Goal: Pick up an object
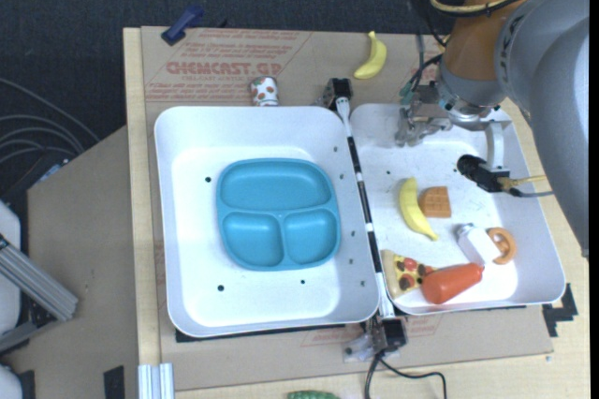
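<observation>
The right white bin [533, 285] holds a yellow banana [413, 208], a small tan waffle piece [434, 201], a white bottle [475, 243], an orange pretzel-like ring [503, 244], a red-orange carrot [452, 282] and a pizza slice [404, 272]. My gripper [418, 129] hangs over the far left part of this bin, above bare floor and well behind the banana. The wrist above it hides much of the gripper.
In the left white bin [178, 200] lies a blue divided plate [278, 212]. On the cardboard behind the bins rest a second banana [372, 57], a small spotted toy [265, 90] and a blue object [182, 24]. The arm covers the right bin's far right corner.
</observation>
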`<move>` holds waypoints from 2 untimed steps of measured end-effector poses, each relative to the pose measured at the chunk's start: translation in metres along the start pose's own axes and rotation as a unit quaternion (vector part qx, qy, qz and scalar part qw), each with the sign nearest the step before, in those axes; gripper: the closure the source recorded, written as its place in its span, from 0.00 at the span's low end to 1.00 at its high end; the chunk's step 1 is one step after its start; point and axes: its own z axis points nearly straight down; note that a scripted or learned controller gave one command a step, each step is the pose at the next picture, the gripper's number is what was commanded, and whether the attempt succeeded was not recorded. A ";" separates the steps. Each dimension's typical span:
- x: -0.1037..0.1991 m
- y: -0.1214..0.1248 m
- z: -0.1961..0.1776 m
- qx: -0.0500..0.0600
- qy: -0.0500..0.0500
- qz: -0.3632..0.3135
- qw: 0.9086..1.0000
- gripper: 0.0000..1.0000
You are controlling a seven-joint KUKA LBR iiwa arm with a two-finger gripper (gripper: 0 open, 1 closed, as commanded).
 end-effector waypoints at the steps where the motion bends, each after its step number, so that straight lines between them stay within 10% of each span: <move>1: 0.000 0.000 0.000 0.000 0.000 0.000 1.000 0.00; 2: -0.015 -0.009 0.021 0.005 0.001 0.001 1.000 0.00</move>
